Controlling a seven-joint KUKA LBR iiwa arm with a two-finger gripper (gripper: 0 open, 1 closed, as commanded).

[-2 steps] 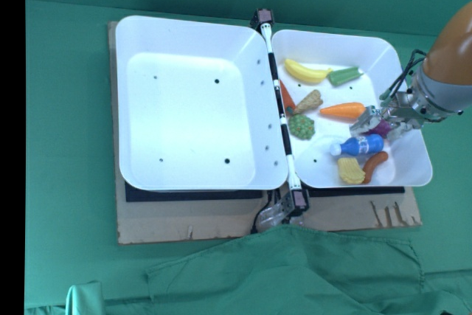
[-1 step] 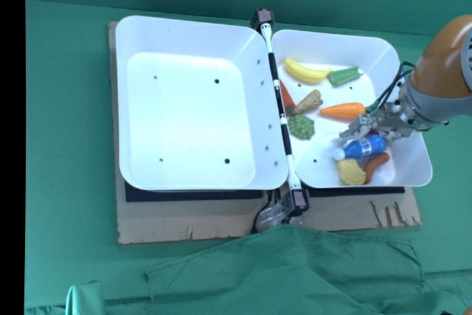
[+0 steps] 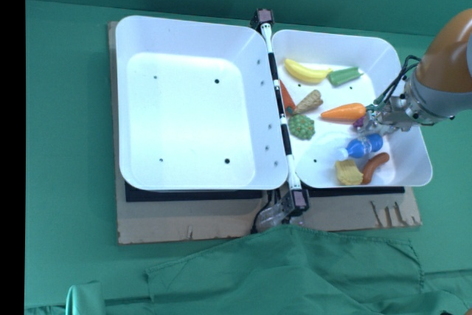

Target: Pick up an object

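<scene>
Two shallow white bins sit side by side on a green bench. Toy food crowds the right bin: a banana, a green pepper, a carrot, a corn cob, a broccoli floret, a blue bottle, a yellow piece and a sausage. The left bin bears nothing that could be picked.

The gripper hangs low between the carrot's tip and the bottle, just beside both, with something small and purple under it. Whether its jaws are open or closed cannot be told, and nothing is visibly held.

Likely risks: closing here could catch two toys at once, or nudge the round bottle so it rolls away. The bin's right wall stands near the wrist, leaving little side room; the clearest exit looks to be straight up.
</scene>
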